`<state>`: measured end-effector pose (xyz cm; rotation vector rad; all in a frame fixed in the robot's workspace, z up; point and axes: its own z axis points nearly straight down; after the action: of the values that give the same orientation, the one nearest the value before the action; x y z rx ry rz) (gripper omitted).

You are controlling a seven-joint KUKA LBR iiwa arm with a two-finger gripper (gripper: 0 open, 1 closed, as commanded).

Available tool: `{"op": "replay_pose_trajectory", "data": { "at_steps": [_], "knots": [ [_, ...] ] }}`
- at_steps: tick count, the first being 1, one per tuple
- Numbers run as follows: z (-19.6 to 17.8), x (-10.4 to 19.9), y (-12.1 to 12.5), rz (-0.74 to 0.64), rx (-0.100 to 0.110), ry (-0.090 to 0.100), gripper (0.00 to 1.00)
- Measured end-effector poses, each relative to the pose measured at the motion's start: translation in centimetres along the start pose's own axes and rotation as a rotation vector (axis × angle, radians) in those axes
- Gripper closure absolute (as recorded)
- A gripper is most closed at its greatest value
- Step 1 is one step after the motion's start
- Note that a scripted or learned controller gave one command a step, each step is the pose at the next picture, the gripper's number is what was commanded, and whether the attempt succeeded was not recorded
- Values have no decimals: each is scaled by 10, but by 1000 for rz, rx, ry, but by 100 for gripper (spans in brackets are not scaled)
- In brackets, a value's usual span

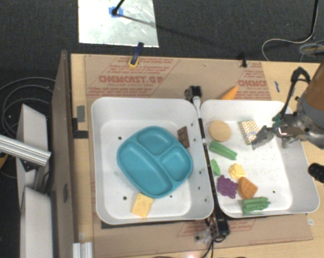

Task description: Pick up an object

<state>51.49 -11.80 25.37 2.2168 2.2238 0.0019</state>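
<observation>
From my station I saw the gripper (262,137) low over the right bin (302,181), reaching in from the right, its dark tip just beside a small patterned block (248,128) near the bin's upper middle. I could not tell how the claw stood or whether it had hold of anything; the tip was only a dark shape against the white.

The other pieces lay loose in that bin: a tan round object (220,130) at upper left, a green long piece (223,150) below it, a yellow lump (237,171), a purple toy (226,186), an orange piece (247,188) touching the purple one, and another green piece (255,204) near the front edge.

The left bin (108,160) held a teal divided plate (154,160), with a small brown block (183,137) at its upper right edge and a yellow block (142,205) below it.

On the board (151,74) under the bins I read red print, "CHEMCAST GP", repeated; a partial "CHEMCAS" showed at the right.
</observation>
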Motion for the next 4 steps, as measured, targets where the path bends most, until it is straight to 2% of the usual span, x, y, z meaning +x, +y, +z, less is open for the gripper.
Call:
{"op": "replay_pose_trajectory", "data": {
  "at_steps": [1,2,3,4],
  "knots": [
    [172,28,-27,2,1,3,0],
    [86,-62,39,6,-13,-9,0],
    [167,-33,106,-3,-9,-8,0],
    [168,-61,136,-1,-5,-2,0]
  ]
}}
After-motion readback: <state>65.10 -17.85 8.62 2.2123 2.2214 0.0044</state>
